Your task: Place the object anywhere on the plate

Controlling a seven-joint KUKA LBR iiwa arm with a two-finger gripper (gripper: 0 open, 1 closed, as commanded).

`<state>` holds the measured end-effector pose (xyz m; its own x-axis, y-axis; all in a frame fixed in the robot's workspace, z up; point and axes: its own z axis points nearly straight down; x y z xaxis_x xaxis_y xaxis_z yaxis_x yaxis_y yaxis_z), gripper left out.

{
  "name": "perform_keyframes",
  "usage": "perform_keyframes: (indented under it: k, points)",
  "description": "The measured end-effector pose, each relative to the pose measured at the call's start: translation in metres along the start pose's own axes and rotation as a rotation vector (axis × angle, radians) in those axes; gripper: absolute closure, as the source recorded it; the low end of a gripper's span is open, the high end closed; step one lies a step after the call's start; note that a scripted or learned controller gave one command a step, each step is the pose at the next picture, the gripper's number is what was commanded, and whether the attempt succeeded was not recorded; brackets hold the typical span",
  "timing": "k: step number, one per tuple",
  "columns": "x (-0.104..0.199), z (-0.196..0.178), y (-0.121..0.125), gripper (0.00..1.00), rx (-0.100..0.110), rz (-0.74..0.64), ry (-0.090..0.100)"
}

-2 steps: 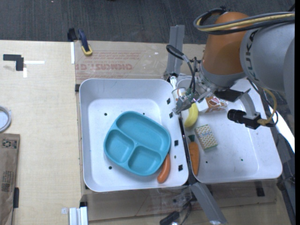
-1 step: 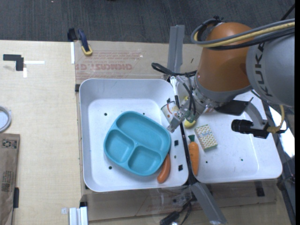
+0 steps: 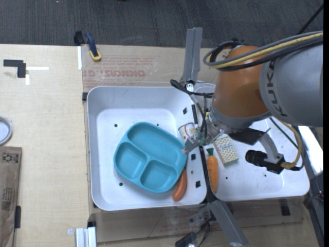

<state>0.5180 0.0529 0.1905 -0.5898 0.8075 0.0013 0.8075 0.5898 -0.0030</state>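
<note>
Sausage: nearest the camera, in the left bin, leaning against the plate's lower right rim but not on it.
Carrot: in the right bin, just beside the wall between the bins.
Plate: blue, three compartments, all bare, lying in the middle of the left bin.
Patterned box: small, just above the carrot in the right bin.
Gripper: over the dividing wall, close to the plate's right rim; I cannot tell whether it is open, closed or holding anything.
Task's thing: probably the small pale item right at the gripper (too small to name), and not yet on the plate.
Risk, grasp: if the item is not truly held, the arm would likely carry nothing across.
Risk, release: a drop this near the rim could land on the bin floor or roll off beside the sausage.
Risk, collision: a low sweep might clip the dividing wall or shove the plate.
Surface: pale wooden bench, with a tape roll and a brown paper bag at its left edge.
Beyond the bins: a cardboard sheet and a blue and yellow clamp.
Room: dark carpeted floor at the far side.
</note>
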Motion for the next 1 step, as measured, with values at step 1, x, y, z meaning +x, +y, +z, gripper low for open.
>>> perform_keyframes:
  k: [1]
  points:
    - [0.0295, -0.0512, -0.0279, 1.0, -0.002, -0.004, -0.002]
